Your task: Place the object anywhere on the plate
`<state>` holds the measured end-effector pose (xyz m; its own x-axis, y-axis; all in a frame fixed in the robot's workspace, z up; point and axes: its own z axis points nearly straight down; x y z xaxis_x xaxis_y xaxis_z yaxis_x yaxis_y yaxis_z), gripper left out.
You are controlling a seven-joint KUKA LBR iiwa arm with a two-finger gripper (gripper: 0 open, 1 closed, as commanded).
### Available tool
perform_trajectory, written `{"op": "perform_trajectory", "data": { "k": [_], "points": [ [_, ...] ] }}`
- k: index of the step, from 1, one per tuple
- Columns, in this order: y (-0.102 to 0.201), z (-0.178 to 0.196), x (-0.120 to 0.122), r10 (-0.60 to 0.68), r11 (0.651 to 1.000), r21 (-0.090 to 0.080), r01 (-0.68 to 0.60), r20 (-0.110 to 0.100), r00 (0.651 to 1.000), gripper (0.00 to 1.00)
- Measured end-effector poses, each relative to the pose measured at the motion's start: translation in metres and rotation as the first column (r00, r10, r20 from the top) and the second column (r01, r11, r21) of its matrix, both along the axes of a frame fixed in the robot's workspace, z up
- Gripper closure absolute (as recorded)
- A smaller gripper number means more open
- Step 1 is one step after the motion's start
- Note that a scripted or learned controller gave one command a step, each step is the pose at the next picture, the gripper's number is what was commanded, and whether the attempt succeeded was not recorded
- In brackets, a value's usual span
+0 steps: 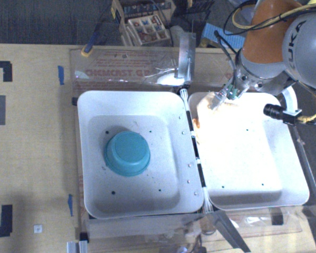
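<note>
— Camera view: gripper [221,99] over the right bin's [253,194] far-left corner; can't tell what it's doing.

— Object? Unclear. Teal plate [127,152] sits left of that bin; I'd centre above it before releasing.

- Two shallow white bins sit side by side on the bench: the left bin [89,109] and the right bin [292,191], rims touching.
- Blue tape strip [60,75] near the bench's far left edge.
- Clear plastic sheet [126,73] behind the left bin.
- Cluttered rack [143,20] beyond the bench's far edge.
</note>
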<state>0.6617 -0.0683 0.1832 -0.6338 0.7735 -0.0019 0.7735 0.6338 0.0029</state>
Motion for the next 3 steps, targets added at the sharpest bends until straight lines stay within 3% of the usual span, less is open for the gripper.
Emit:
{"op": "perform_trajectory", "data": {
  "k": [1, 2, 3],
  "points": [
    [-0.003, 0.040, 0.001, -0.004, 1.000, -0.001, 0.004, -0.001, 1.000, 1.00],
    [0.055, 0.035, -0.003, 0.385, 0.923, 0.001, -0.385, -0.005, 0.923, 1.00],
    [0.108, 0.029, -0.008, 0.711, 0.703, 0.001, -0.711, -0.003, 0.703, 1.00]
  ]
}}
